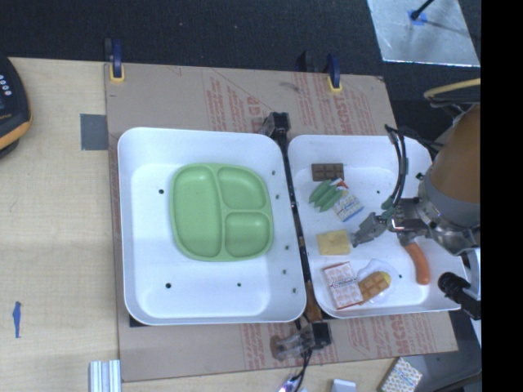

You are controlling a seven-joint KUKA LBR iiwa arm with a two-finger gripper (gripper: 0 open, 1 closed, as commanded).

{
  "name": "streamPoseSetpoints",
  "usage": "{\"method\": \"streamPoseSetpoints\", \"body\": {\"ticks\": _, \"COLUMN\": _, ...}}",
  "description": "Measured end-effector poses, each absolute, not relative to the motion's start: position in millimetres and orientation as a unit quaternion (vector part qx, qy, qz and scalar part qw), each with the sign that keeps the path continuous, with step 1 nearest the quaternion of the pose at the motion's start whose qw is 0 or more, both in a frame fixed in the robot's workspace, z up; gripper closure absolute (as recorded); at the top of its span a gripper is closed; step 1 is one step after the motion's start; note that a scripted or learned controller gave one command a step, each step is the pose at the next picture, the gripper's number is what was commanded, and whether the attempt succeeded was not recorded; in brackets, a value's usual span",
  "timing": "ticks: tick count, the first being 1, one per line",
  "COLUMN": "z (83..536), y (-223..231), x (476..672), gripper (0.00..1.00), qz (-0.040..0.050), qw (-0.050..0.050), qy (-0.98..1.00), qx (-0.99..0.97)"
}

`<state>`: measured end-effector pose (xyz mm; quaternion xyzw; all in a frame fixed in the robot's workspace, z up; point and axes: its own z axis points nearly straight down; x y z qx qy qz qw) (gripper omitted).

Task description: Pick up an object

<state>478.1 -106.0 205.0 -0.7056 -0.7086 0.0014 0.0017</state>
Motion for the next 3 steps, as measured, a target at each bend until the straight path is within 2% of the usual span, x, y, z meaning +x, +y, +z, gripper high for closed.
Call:
{"method": "streamPoseSetpoints", "body": {"ticks": 1, "z": 93.1, "y": -120.7, "x": 552.4, "gripper": 0.00, "qz": 0.0016, "qw": 0.000, "qy": -0.711, "qx": -0.704}}
{"method": "streamPoseSetpoints", "body": {"ticks": 2, "z": 92.0, "y": -95.3, "x": 603.6, "gripper": 0.00, "qz": 0.0000, "qw": -0.001, "qy": -0.711, "qx": -0.704}}
{"method": "streamPoseSetpoints", "body": {"ticks": 3, "z": 112.5, "y": -180.1, "x": 655.6, "gripper": 0.00, "qz": -0.0003, "qw": -0.003, "qy": -0.708, "qx": -0.707}}
